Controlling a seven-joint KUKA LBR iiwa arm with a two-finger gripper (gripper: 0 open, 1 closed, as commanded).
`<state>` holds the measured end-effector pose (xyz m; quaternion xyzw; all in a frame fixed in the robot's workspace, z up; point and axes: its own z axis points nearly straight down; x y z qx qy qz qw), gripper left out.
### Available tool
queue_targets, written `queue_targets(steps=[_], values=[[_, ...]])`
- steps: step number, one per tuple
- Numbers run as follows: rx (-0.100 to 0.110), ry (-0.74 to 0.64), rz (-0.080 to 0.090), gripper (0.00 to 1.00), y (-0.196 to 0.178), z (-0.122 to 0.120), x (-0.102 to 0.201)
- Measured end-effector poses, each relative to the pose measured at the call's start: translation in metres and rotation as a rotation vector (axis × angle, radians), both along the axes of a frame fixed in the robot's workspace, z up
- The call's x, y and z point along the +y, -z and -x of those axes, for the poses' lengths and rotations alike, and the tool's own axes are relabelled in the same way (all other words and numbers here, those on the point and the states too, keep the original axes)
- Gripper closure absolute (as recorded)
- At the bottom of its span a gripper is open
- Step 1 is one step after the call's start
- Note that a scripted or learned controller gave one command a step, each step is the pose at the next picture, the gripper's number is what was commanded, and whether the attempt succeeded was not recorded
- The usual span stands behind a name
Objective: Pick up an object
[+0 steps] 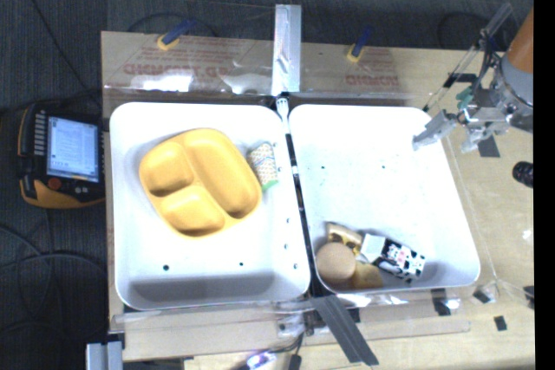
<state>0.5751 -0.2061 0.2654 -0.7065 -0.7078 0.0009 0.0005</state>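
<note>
My gripper (453, 134) hangs over the far right rim of the right bin (381, 178), its fingers spread apart with nothing between them. In the right bin's near corner lie a tan round ball (335, 262), a small gold-brown item (342, 234) and a white and black printed packet (395, 256), all bunched together. The left bin (139, 273) holds a yellow divided tray (200, 180) and, beside it against the dividing wall, a small patterned roll with a green end (264, 164).
A handheld pendant with a lit screen (62, 153) lies on the floor left of the bench. Clear plastic sheeting and two yellow-blue clamps (176, 34) sit behind the bins. A metal post (287, 48) stands at the back between the bins.
</note>
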Motion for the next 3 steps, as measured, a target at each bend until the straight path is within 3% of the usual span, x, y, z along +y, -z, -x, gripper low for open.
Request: queue_targets(steps=[1,2,3], values=[[0.003,0.007,-0.002,0.0,0.137,0.072,0.074],[-0.027,0.013,0.007,0.0,0.171,0.084,0.1],[0.002,0.106,0.001,0.0,0.083,0.091,0.13]])
